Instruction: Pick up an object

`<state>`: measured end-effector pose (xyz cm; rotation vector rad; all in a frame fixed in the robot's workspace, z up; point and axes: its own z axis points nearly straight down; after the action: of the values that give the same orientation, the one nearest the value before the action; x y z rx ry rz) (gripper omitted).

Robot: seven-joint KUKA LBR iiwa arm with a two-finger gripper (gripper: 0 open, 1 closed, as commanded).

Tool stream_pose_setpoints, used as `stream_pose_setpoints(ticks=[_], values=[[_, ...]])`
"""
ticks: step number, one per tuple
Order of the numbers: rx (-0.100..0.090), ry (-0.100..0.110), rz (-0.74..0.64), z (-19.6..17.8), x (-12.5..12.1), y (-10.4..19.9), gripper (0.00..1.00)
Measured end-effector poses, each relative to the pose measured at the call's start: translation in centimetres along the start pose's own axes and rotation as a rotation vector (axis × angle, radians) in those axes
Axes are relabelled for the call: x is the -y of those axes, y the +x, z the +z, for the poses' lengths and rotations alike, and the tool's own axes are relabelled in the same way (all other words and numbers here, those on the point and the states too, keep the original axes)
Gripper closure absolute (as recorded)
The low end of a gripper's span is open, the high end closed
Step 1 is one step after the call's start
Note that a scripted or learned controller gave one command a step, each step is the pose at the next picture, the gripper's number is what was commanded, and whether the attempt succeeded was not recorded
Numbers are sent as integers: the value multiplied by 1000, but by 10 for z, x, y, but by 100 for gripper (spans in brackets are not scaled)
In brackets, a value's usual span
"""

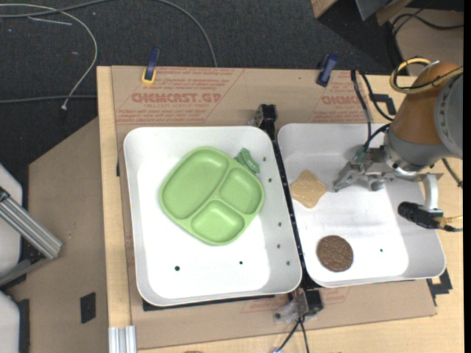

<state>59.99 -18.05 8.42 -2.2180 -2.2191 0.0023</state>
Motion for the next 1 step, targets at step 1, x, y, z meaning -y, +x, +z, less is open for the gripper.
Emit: stream_pose_setpoints(ticks=[1], values=[[0,-4,0,-13,-1,0,100]])
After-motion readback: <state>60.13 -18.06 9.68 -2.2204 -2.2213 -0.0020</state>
